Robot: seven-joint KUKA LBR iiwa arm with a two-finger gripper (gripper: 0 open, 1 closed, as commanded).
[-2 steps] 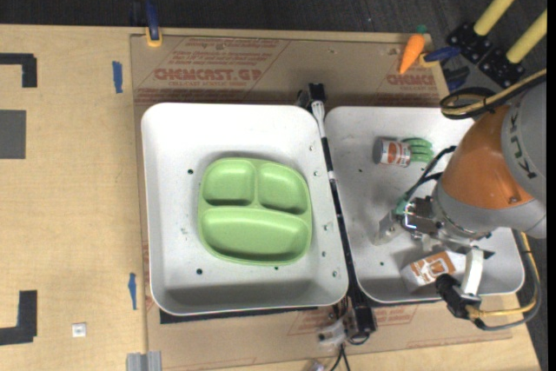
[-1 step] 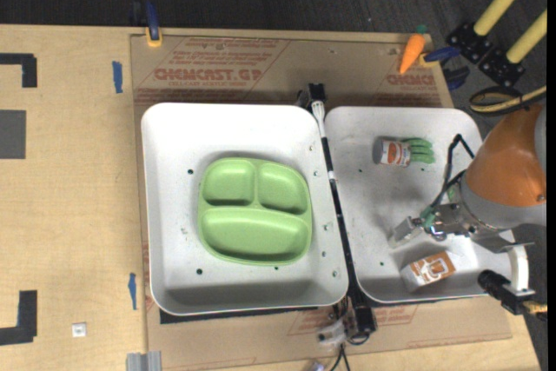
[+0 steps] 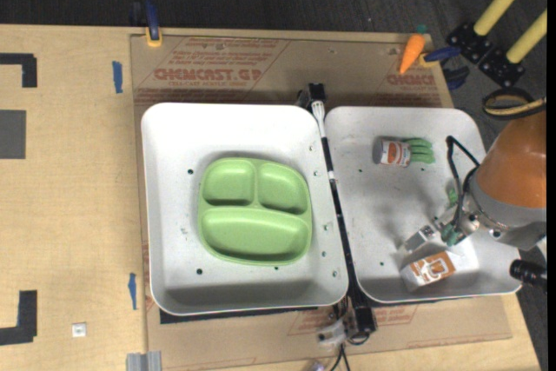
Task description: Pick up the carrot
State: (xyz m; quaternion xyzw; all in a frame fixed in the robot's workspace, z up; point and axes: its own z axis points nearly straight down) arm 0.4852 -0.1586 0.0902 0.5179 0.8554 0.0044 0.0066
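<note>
Your gripper (image 3: pixel 437 235) sits low in the near right corner of the right bin (image 3: pixel 382 122), just above a small white-and-orange packet (image 3: pixel 430 268), and from this angle I cannot tell whether the claw is spread or pressed together. Nothing orange and tapered shows at it, so call the carrot not yet picked: you are at the reach step, and by my reading at the wrong spot.

Look far: the one carrot-like thing within the bench is an orange tapered piece with a green tip (image 3: pixel 411 53), lying outside the bins on the cardboard, just beyond the right bin's far wall and beside a blue clamp (image 3: pixel 441 55). It is small here, so I take it for the carrot with some doubt.

A can with a red label (image 3: pixel 393 153) stands between the two spots, and the green divided plate (image 3: pixel 255 209) fills the left bin (image 3: pixel 165 187).

Next move, as I judge it: lift clear of the packet, carry the claw far over the can and the bin wall, line it across the carrot's body, then come down well apart from the clamp
</note>
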